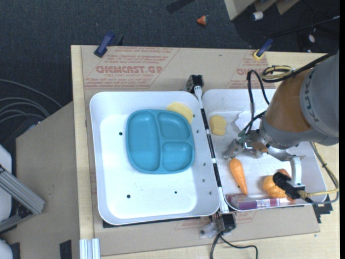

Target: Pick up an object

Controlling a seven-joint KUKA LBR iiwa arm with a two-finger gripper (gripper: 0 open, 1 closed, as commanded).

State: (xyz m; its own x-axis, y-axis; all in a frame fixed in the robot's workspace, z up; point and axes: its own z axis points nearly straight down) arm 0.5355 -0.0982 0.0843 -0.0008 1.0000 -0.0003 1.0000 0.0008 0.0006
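Camera view, looking down at a slant on a tan bench (135, 63) w/ two shallow white bins side by side.

Left white bin (108, 193): a light-blue plastic divided plate w/ three compartments (159, 141) lies flat near the middle. A pale yellow rounded item (181, 110) sits at the plate's far-right corner, partly tucked behind it, close to the wall between the bins.

Right white bin (223, 99): a small pale yellow lump (218, 124) near the left wall. An orange carrot-shaped toy (238, 175), tip pointing toward the near edge, lies just below the gripper. An orange rounded object (271, 184) sits right of the carrot, partly covered by black hardware. A clear tube-like item w/ a dark purple end (259, 202) lies along the near wall.

Grey arm w/ orange band (288, 109) comes in from the right, over the right bin. Gripper (241, 144) is low, between the yellow lump and the carrot top, apart from both. Fingers: cannot tell if spread or closed; too small and cluttered. Nothing visibly pinched.
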